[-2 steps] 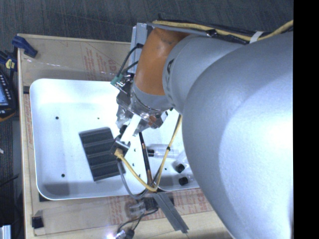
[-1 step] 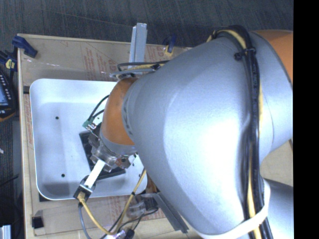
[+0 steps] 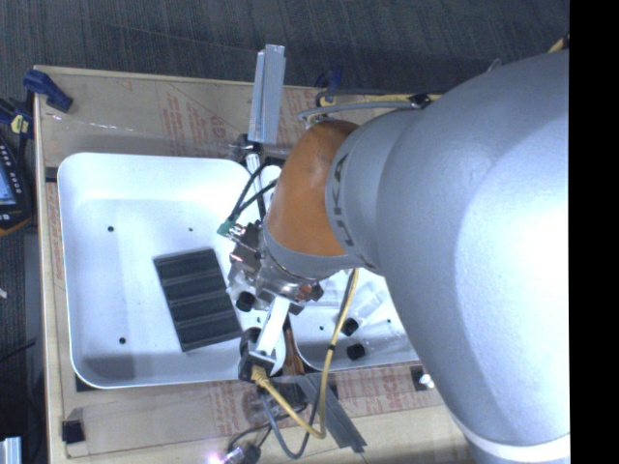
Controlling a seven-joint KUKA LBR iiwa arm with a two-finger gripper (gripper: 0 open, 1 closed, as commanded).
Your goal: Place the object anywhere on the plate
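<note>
Plywood bench — two white bins — dark carpet beyond.

Grey arm w/ orange band, blk cables

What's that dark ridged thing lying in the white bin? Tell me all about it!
The dark slab is a flat, charcoal-grey rectangle with ribs running across it that split it into bands. It looks like rubber or plastic, though I can't be sure. It lies flat on the floor of the left bin, turned at a slant, toward the bin's right wall. Nothing is holding it.
</note>
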